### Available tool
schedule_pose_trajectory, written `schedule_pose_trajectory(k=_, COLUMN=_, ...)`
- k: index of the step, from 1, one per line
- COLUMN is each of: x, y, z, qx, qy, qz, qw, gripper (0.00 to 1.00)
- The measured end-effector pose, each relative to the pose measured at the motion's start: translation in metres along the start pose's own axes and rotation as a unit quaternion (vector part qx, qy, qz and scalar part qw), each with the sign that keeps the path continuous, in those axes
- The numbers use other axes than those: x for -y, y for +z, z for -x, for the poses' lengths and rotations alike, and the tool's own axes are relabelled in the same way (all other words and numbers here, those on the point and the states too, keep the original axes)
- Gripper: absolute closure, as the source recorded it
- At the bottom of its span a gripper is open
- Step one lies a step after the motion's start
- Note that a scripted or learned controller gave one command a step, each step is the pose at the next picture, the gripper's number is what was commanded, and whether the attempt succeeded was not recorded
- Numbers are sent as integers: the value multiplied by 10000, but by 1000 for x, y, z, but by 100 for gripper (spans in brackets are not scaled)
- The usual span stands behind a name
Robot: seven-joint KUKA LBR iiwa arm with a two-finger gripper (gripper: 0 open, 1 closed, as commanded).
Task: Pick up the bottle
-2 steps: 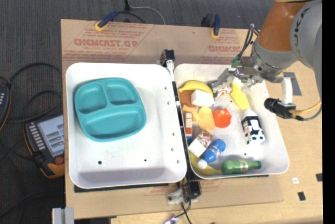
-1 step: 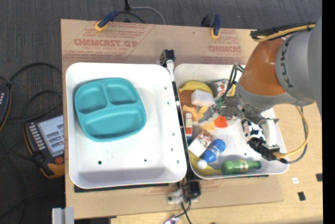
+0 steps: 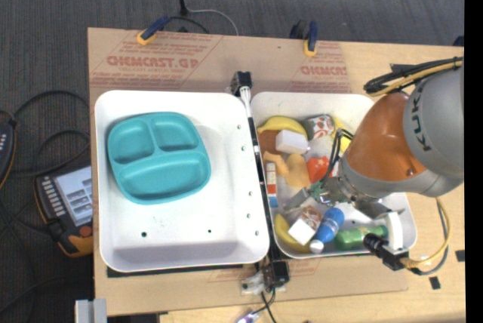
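Here the arm [image 3: 411,140] leans over the right bin [image 3: 404,219] with its gripper [image 3: 326,197] low among the clutter, just above the bottle [image 3: 326,228].

The bottle, blue with a white cap end, lies tilted near the front of the right bin, between a small white-and-red box [image 3: 302,231] on one side and a green object [image 3: 351,238] on the other. Whether the hand is wide, narrow or holding anything cannot be told, since the wrist and the orange band [image 3: 381,140] cover it from above. Behind the bottle lie a banana [image 3: 281,125], a white block [image 3: 290,141] and a red-and-white can [image 3: 323,127]. The left bin [image 3: 219,238] holds a teal divided plate [image 3: 158,155], well apart from the arm.
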State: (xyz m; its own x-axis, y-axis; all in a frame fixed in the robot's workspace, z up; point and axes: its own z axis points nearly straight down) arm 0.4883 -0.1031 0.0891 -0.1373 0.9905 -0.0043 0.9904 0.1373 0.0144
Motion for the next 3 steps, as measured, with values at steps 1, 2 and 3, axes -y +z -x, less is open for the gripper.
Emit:
schedule_pose_trajectory(k=1, x=1, y=0, z=8, qx=-31, qy=-323, qz=-13, qw=9995, gripper=0)
schedule_pose_trajectory(k=2, x=1, y=0, z=5, qx=-1, qy=223, qz=-6, qw=9998, gripper=0)
schedule_pose_trajectory(k=3, x=4, y=0, z=24, qx=-27, qy=-847, qz=-17, qw=9964, gripper=0)
